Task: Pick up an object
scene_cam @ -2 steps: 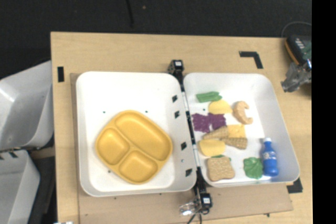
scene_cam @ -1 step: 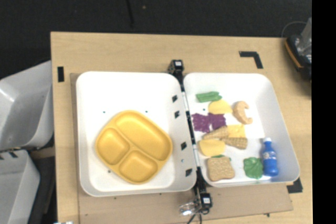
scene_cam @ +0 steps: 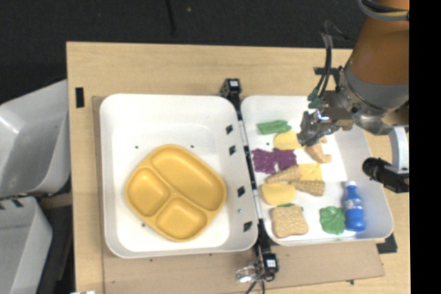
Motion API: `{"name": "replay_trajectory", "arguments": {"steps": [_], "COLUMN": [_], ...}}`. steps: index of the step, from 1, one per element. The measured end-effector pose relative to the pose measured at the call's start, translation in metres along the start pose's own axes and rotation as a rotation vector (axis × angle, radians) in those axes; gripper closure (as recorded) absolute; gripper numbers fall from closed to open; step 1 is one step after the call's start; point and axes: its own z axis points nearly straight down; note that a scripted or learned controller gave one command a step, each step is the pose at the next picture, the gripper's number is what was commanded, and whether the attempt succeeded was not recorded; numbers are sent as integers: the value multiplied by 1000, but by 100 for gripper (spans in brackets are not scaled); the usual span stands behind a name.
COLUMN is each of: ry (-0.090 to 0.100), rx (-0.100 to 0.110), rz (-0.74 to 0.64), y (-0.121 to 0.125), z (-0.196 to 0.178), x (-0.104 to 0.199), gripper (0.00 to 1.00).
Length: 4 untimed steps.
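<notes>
My gripper (scene_cam: 312,130) hangs low over the upper middle of the right bin (scene_cam: 375,169), on the grey arm with its orange band. It is right beside a yellow food piece (scene_cam: 285,140) and just above a tan pastry-like piece (scene_cam: 319,153). Other toy foods lie in this bin: a green piece (scene_cam: 273,126), purple grapes (scene_cam: 273,160), a yellow wedge (scene_cam: 310,171), a waffle-like cracker (scene_cam: 305,184), a yellow lemon shape (scene_cam: 278,194), a slice of toast (scene_cam: 289,221), a green leaf (scene_cam: 332,219) and a blue bottle (scene_cam: 353,206). Whether anything is in the gripper is hidden.
The left bin (scene_cam: 117,148) holds a yellow divided plate (scene_cam: 176,191). A ridge with black clips (scene_cam: 242,148) separates the two bins. A black fixture (scene_cam: 386,174) sticks in at the right bin's right edge. The wooden bench (scene_cam: 151,65) surrounds both bins.
</notes>
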Motion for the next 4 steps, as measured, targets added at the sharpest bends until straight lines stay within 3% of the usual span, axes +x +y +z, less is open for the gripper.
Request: {"name": "replay_trajectory", "arguments": {"steps": [1,2,3,4], "ry": [3,-2,3,-3], "rx": [-30,-12,-33,-13], "rz": [-10,0,0,6], "y": [-26,-37,-38,-38], "z": [-133,-90,-237,-195], "x": [108,145,168,145], "gripper": [100,100,100,100]}}
